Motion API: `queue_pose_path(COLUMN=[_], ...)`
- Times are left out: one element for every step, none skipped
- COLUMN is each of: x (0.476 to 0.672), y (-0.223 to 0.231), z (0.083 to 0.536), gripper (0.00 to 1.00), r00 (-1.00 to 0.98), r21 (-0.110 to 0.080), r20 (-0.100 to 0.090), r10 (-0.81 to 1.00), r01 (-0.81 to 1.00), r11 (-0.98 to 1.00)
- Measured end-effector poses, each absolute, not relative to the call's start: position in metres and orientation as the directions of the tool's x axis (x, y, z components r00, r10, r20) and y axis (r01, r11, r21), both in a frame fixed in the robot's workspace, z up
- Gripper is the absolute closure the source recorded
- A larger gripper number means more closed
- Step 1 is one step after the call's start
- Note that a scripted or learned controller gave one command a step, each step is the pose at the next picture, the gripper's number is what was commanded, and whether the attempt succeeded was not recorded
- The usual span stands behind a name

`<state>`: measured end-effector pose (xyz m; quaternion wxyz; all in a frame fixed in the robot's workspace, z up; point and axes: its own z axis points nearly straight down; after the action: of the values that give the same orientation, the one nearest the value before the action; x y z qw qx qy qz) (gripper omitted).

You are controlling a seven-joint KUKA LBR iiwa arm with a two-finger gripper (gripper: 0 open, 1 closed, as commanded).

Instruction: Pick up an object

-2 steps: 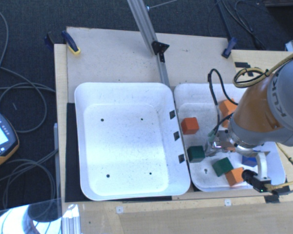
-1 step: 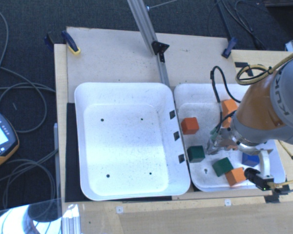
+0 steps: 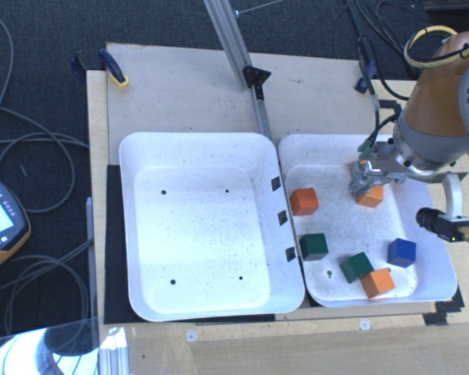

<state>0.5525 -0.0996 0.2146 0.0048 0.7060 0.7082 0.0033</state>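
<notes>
Six small cubes in right shallow white bin [image 3: 430, 287]. Pincer [image 3: 366, 183] at bin's upper area, directly over an orange cube [image 3: 370, 198]; finger state indiscernible. Another orange cube [image 3: 303, 201] near the divider, two green cubes [image 3: 313, 246] lower.

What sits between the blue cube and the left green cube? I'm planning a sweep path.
In the camera view, a second green cube sits between the blue cube and the left green cube, slightly below their line.
</notes>
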Motion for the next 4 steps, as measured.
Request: queue_pose_path(x=[0.56,0.573,0.592,0.617], y=[-0.1,-0.094,-0.089,-0.098], z=[0.122,0.098,0.1,0.138], gripper=[1.0,1.0,1.0,1.0], r00=[0.0,-0.002,-0.002,-0.002], r21=[-0.009,-0.004,0.002,0.007], r20=[0.003,0.002,-0.001,-0.002], r10=[1.0,1.0,1.0,1.0], r01=[1.0,1.0,1.0,1.0], r11=[0.0,0.002,0.002,0.002])
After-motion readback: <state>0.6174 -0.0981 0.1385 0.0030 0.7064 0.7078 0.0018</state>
